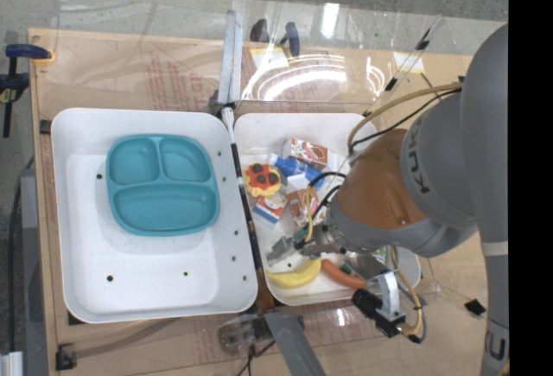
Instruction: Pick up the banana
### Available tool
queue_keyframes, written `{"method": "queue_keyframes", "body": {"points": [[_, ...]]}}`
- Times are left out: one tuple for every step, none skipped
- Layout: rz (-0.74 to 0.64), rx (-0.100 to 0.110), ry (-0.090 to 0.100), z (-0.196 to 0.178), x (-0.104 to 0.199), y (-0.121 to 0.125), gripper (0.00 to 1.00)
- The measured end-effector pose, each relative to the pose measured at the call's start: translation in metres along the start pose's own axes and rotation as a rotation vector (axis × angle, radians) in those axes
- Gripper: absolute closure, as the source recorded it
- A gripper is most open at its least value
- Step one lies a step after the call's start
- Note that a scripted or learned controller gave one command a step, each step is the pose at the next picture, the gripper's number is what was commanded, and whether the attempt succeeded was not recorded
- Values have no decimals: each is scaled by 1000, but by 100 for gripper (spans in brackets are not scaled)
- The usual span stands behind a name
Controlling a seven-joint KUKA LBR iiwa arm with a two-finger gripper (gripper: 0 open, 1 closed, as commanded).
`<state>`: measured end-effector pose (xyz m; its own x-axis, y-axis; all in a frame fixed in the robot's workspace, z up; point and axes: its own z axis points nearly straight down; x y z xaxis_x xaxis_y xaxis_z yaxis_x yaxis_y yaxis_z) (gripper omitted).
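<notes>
The banana (pixel 294 276) lies at the near edge of the right bin (pixel 251 134), close to that bin's near-left corner, with an orange carrot-like piece (pixel 344 276) just beside its right end, and my pincer (pixel 298 246) hangs just above it; whether its fingers are open or closed I cannot tell. I judge it to be a light toy fruit, smooth, curved and probably slippery. I would therefore take it across the thick middle of the curve, not at the thin ends.
</notes>
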<state>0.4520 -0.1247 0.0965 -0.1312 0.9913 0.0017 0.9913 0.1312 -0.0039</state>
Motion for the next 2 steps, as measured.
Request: {"method": "queue_keyframes", "body": {"points": [[2,0,1,10,-17,-3,0],[0,1,2,0,-17,-3,100]]}}
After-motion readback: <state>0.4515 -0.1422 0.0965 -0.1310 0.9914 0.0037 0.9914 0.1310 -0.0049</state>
